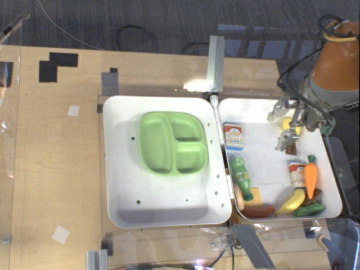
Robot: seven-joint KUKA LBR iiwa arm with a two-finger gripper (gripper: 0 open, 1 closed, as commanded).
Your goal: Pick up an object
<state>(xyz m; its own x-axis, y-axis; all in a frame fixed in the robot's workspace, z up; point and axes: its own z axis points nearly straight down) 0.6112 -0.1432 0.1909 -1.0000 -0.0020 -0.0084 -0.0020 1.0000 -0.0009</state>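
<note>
Bins sit side by side on your bench: the left bin (121, 151) carries a green divided plate (171, 143), and the right bin (261, 122) holds the toy food. Your gripper (292, 129) hangs over the upper right of that right bin, below the orange band (337, 61) of the arm, with something small and yellow (291, 124) near its fingers (whether it is actually held, you cannot tell, nor how the fingers stand). Along the bin's left wall lie a small carton (233, 137) and a green bottle (241, 175). At the lower right you have a carrot (310, 175) beside a can (296, 175), with a banana (293, 200), a sausage (258, 211) and a green pod (309, 209) along the near wall.
</note>
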